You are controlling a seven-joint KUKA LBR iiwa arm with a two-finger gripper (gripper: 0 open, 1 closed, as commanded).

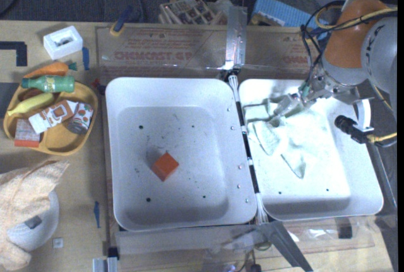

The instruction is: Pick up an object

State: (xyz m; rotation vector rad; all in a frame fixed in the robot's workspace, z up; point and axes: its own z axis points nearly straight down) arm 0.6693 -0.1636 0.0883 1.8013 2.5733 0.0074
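While the gripper [273, 114] hangs over the right bin [353, 201], you can't tell its state — orange block [166, 165] untouched in left bin [120, 106]; pick pending.

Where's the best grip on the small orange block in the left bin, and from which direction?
Come from straight above. The small orange block sits alone on the floor of the left white bin, well away from the walls, so nothing crowds a top-down approach. It lies rotated diamond-wise to the bin's edges, so turn the gripper to close across two opposite flat side faces, probably near mid-height.
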